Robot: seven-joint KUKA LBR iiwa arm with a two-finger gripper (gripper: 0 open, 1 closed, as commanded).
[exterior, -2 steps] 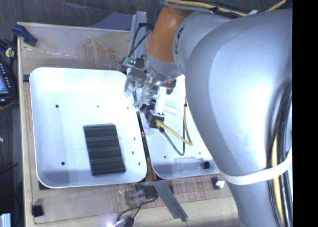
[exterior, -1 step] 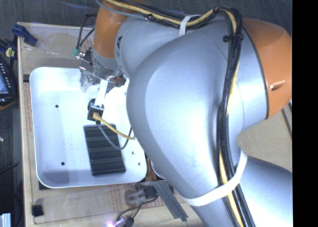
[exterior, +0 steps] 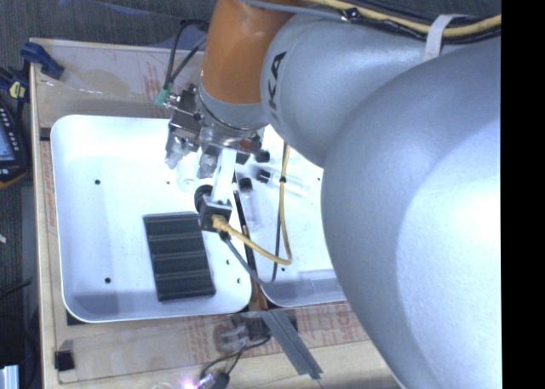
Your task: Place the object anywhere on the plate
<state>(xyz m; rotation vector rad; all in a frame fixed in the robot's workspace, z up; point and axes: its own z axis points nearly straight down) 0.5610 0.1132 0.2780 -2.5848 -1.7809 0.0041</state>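
A dark grey ribbed rectangular plate lies flat in the left white bin, near its front wall. My gripper hangs over the same bin, just behind the plate's far right corner and a little above the floor. The grey arm with its orange band covers the space behind the gripper. I cannot make out any object held at the gripper; the wrist and its cables hide much of it.
The right bin is mostly hidden under the arm. A yellow cable loops down from the wrist over the divide between the bins. Dark tools lie off the bench at the far left.
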